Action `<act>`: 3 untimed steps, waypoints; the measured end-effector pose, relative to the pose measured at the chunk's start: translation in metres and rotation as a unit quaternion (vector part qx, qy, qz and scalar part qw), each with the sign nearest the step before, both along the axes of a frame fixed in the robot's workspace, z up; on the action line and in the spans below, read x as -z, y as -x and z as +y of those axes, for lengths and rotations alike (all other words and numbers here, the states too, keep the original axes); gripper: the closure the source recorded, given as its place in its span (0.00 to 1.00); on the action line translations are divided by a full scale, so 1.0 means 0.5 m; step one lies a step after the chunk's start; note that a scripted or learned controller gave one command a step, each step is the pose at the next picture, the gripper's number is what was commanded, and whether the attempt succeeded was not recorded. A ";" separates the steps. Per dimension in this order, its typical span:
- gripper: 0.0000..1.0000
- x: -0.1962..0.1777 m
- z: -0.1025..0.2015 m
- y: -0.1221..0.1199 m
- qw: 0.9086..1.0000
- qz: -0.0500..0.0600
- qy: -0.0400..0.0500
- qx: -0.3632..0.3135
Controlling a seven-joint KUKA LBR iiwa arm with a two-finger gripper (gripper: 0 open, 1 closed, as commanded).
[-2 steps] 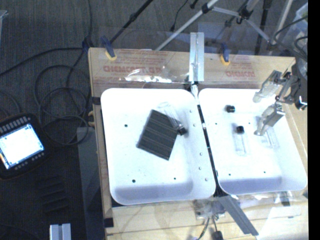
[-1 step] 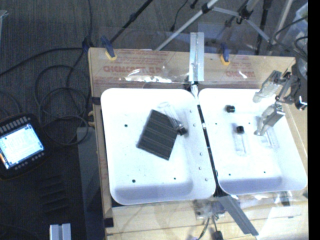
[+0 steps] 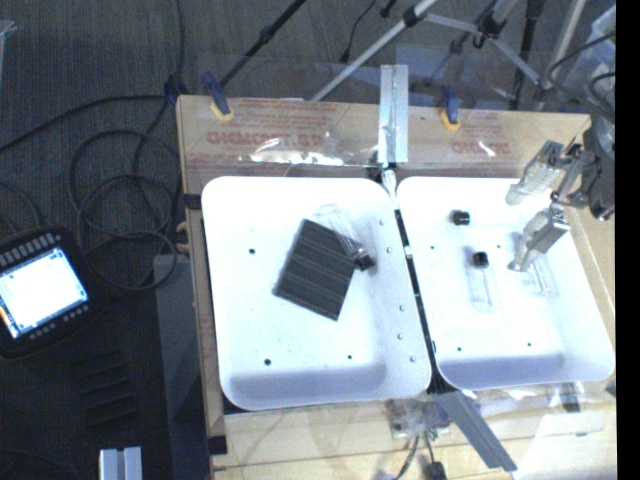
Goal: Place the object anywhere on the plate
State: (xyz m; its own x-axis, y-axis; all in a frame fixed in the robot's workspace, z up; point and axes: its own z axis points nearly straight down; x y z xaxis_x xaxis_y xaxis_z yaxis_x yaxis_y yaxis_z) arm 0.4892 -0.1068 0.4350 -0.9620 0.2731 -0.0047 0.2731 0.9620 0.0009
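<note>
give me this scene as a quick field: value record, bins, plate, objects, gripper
left bin: white bin, holds the plate
plate: dark ribbed square plate, lying tilted in the left bin
on plate edge: small black piece with something clear beside it, too blurred to name
right bin: white bin
right bin contents: black cap, clear vial with a black cap
gripper: gripper over the right bin's right side, fingers apart, nothing between them

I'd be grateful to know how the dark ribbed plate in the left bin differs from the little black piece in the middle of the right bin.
The dark ribbed plate is large, flat and rectangular, lying askew; the little black piece is tiny and compact. The plate's surface shows ribs; the piece is too small to show detail. The pincer hangs nearer the piece. Both are dark and rest on white bin floors.
</note>
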 end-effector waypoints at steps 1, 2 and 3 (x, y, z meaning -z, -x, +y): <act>0.00 0.000 0.000 0.000 1.000 0.000 0.000 0.000; 0.00 0.000 0.000 0.000 1.000 0.000 0.000 0.000; 0.00 0.000 0.000 0.000 1.000 0.000 0.000 0.000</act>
